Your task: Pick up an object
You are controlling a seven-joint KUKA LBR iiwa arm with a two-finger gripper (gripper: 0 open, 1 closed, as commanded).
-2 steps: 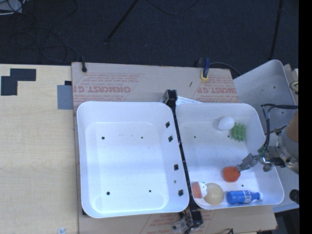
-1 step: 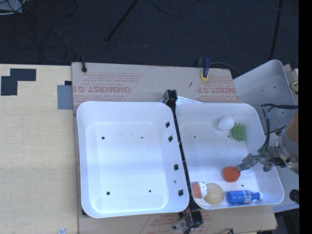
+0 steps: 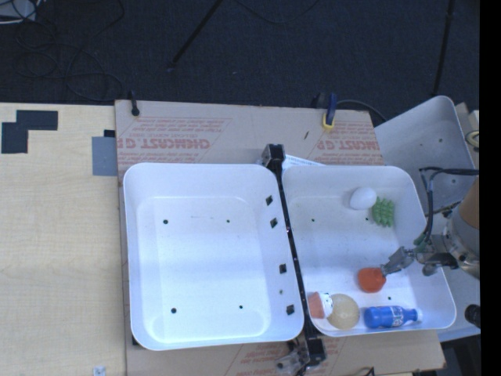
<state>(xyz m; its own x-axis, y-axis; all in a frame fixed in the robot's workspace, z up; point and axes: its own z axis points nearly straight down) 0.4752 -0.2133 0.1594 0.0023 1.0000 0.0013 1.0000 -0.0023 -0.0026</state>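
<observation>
Worktop (image 3: 55, 241) carries cardboard sheet (image 3: 235, 135) under two white bins, likely to protect the surface and keep bins from sliding. Left bin (image 3: 137, 202) sits beside right bin (image 3: 419, 190), rims touching along a black clip strip (image 3: 283, 237), probably to hold them together. All loose things lie in the right bin, so picking has to happen there. Arm (image 3: 462, 245) reaches in over the right rim, low, angled toward the bin's lower middle. Gripper (image 3: 389, 266) is at the red ball (image 3: 371, 280), tip touching or just over its upper right edge; can't tell if the fingers are spread or pinched, and the ball is not seen between them, so no grasp confirmed. Red ball looks like the target, resting on the bin floor. Blue bottle (image 3: 391, 316) lies flat along the near wall; tan ball (image 3: 343, 311) just beside it, touching a small orange thing (image 3: 316, 305). White egg shape (image 3: 362, 199) and green lump (image 3: 383, 211) sit together near the far wall, well apart from the gripper.
</observation>
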